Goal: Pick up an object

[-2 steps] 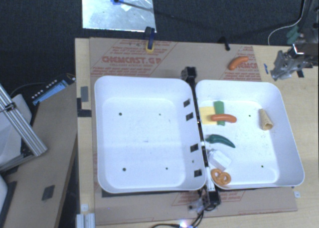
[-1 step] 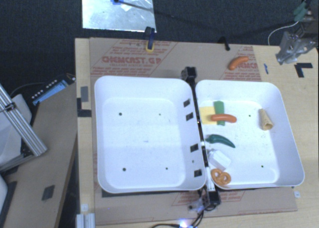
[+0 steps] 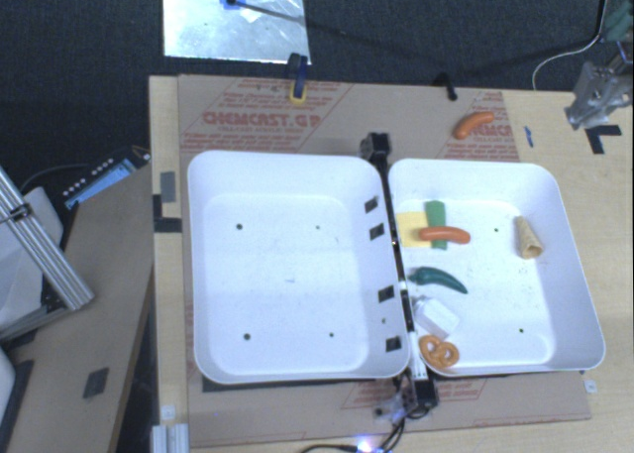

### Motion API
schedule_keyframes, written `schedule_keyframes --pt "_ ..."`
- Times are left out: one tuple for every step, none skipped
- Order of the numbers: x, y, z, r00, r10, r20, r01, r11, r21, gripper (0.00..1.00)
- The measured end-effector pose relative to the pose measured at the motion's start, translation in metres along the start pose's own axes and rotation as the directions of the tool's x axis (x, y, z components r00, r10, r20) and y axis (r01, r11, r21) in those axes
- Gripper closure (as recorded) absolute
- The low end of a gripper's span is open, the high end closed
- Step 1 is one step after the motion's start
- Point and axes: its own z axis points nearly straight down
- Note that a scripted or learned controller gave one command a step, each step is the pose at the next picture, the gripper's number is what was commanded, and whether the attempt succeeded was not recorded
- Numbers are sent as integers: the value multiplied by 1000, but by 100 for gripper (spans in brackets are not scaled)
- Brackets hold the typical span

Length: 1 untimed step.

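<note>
Lying in the right bin [image 3: 570, 243], toward its left side, are the candidate objects: an orange-red sausage [image 3: 444, 235] resting across a green strip [image 3: 436, 221] and a yellow square [image 3: 410, 229]; a dark green pepper [image 3: 439, 280] below them; a white block [image 3: 437, 319] lower still; a brown pretzel [image 3: 439, 351] at the bin's lower left corner; a tan cone-shaped piece [image 3: 528, 237] apart at the right; a second sausage [image 3: 474, 124] lies outside the bins on the cardboard sheet [image 3: 258, 114] at upper right; the left bin [image 3: 213, 273] shows bare white floor with small dark dots; both bins sit edge to edge on the bench [image 3: 555, 134], dark carpet beyond; the gripper [image 3: 597, 104] sits at the frame's upper right edge, well apart from the bins; whether it is open cannot be told; the right bin's centre and lower right offer open floor.
</note>
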Motion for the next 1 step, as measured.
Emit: schedule_keyframes --pt "-56 -44 21 1000 5 1 -5 1000 5 100"
